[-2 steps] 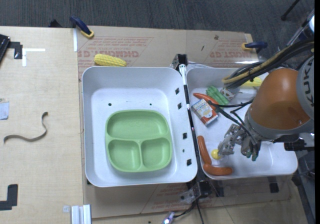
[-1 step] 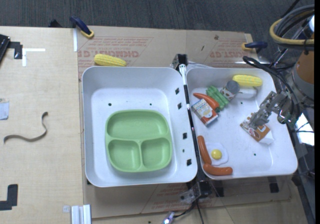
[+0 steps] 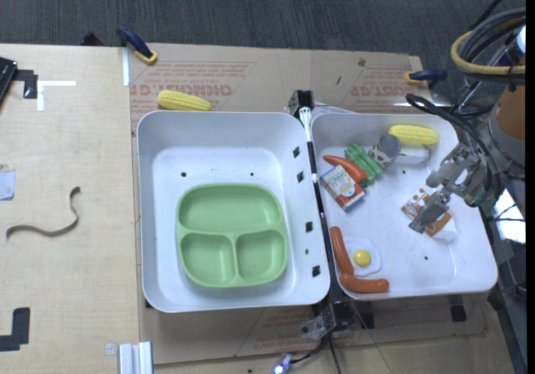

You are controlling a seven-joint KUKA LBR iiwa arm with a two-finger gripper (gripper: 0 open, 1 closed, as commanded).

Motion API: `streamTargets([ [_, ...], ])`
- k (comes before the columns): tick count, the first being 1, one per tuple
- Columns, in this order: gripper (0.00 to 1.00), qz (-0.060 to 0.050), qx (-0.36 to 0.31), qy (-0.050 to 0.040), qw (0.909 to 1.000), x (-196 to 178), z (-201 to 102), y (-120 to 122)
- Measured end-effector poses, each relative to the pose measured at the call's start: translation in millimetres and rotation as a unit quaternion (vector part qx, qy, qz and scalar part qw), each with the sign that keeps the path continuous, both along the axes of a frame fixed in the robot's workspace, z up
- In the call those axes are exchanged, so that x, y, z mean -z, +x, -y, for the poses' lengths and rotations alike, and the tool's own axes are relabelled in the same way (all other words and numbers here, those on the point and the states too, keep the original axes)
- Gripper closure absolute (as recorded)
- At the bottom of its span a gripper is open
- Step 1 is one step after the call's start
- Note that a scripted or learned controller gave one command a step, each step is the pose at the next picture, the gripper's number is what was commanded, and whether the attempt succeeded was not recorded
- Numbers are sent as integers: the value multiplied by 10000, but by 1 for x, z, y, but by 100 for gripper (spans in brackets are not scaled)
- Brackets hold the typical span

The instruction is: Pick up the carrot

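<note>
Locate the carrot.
The carrot lies in the right bin, near its upper-left corner, between the green beans and the small carton, well left of the hand.

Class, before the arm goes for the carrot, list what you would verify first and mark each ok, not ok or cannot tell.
1. Orange carrot lies in the right white bin: ok.
2. Carrot top unobstructed: ok.
3. Small printed carton touches the carrot: not ok.
4. Gripper above the carrot: not ok, it hangs further right.
5. Gripper free of other items: cannot tell.
</note>
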State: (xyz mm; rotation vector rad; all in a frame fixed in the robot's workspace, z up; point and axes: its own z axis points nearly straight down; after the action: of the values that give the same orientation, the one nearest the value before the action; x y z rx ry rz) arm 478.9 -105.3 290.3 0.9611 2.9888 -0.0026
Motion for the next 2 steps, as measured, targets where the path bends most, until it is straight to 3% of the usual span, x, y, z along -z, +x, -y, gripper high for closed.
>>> streamTargets([
  [1,0,-12,-200,8,9998,99,-59,-1],
  [2,0,-11,63,6,10000,99,-112,-1],
])
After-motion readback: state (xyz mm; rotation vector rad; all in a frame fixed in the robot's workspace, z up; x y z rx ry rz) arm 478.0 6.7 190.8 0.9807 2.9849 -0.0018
